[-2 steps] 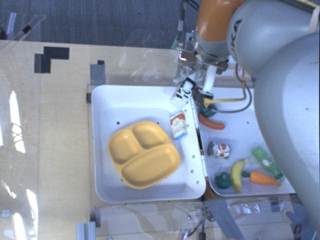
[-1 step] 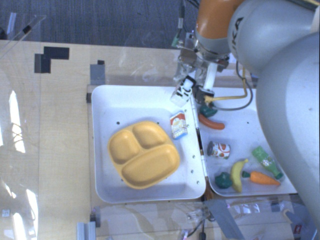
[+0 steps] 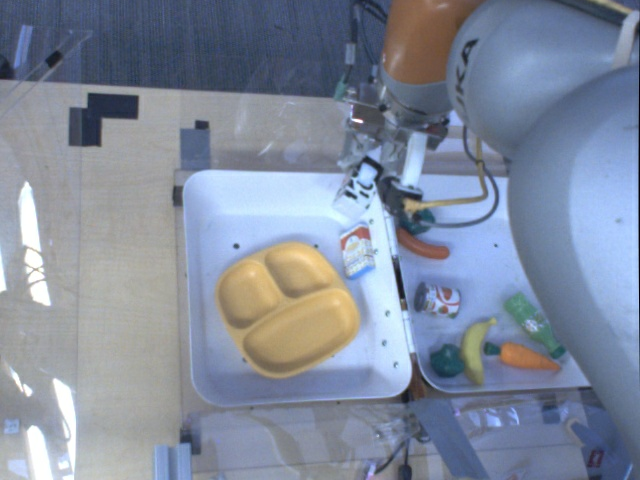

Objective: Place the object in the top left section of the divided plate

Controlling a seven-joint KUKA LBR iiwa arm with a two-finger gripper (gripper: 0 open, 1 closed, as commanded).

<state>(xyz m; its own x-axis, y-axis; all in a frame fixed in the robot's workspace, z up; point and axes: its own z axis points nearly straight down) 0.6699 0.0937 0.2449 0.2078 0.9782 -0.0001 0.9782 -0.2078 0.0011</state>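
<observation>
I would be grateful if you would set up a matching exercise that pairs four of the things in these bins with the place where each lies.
Things:
1. divided plate
2. small carton
3. banana
4. sausage

Places:
A. right bin, low in the view, beside the carrot
B. middle of the left bin
C. right bin, high in the view, near the dividing wall
D. left bin, just off the plate's upper right rim

Pairs: 1-B; 2-D; 3-A; 4-C
</observation>
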